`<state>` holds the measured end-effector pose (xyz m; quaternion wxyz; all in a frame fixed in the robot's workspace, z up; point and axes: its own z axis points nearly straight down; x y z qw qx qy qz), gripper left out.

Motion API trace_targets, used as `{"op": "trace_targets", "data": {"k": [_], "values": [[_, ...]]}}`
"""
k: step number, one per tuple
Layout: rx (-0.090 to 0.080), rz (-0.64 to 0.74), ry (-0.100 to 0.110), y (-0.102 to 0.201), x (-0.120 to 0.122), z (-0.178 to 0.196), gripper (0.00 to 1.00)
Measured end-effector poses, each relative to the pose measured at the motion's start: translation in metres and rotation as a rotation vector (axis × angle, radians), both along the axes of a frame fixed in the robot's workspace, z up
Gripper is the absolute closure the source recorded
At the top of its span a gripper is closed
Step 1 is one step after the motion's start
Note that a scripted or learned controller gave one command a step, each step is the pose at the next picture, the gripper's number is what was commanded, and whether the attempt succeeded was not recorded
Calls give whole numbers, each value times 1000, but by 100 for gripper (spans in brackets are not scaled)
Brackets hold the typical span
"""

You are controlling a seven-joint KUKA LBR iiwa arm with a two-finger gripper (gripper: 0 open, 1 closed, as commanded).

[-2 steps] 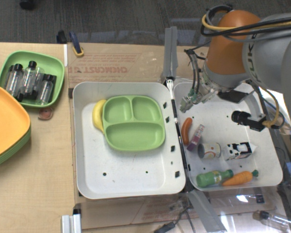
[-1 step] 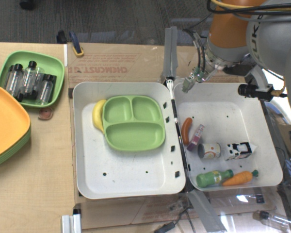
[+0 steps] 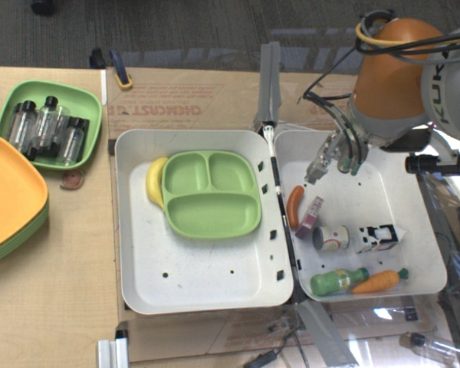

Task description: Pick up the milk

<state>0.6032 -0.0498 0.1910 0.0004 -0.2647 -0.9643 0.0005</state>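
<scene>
- Lying nearest the camera in the right bin (image 3: 429, 228) were a green bottle (image 3: 338, 281) and a carrot (image 3: 380, 280).
- Just beyond them, the milk (image 3: 379, 238) lay beside a small can (image 3: 332, 239).
- Farther back, the gripper (image 3: 336, 159) hovered with its fingers spread, gripping nothing, well apart from the milk.
- The left bin (image 3: 138, 267) held a green tray (image 3: 211, 192).

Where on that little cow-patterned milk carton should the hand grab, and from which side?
Probably from straight above, across the middle of the milk carton. It lies on its side in the right bin, so its long flat body gives the best hold. The can lies close on its left, so the hand should avoid that end.
</scene>
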Motion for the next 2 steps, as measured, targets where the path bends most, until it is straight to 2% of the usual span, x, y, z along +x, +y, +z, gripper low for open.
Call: {"op": "trace_targets", "data": {"k": [1,2], "values": [[0,45,-3,38,49,0,100],[-1,45,-7,37,50,10,100]]}}
